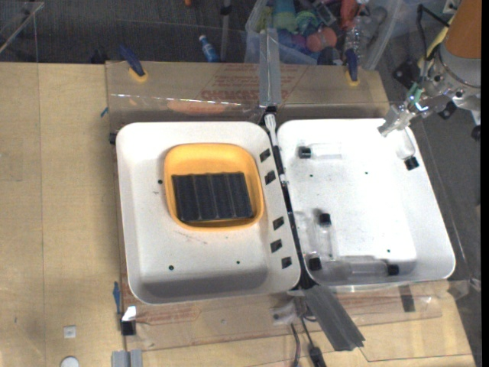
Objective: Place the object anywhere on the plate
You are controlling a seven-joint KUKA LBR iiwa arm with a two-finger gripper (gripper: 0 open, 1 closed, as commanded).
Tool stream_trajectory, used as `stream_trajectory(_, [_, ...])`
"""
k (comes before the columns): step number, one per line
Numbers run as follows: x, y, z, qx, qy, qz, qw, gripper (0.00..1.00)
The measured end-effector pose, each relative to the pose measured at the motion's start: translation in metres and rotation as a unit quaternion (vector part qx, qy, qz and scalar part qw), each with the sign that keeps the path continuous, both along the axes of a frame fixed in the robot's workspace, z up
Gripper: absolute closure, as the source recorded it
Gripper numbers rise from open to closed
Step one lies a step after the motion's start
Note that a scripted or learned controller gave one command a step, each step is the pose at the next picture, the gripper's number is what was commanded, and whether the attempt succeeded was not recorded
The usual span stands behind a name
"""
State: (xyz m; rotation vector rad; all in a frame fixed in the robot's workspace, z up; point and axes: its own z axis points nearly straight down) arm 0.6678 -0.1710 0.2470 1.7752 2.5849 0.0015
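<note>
Task object: flat black rectangular slab with lengthwise ribs (212, 196), about four raised ridges, matte. It lies flat on the rounded-square yellow-orange plate (177, 163), filling most of the plate's centre. Plate sits in the left shallow white bin (141, 243). Right white bin (367, 197) adjoins it. Gripper (397, 121) hangs above the right bin's far right corner, well apart from slab; finger state indeterminate.
</note>
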Motion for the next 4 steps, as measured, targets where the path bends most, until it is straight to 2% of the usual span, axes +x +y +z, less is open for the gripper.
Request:
stream_trajectory(1, [0.000,-0.006,0.022,-0.0004,0.000,0.008,1.0000,1.00])
stream_trajectory(2, [0.000,-0.039,0.065,-0.0005,0.000,0.050,0.9988,1.00])
stream_trajectory(3, [0.000,-0.051,0.129,-0.0015,-0.001,0.186,0.9826,1.00])
stream_trajectory(4, [-0.007,-0.051,0.190,-0.0021,-0.001,0.310,0.9509,1.00])
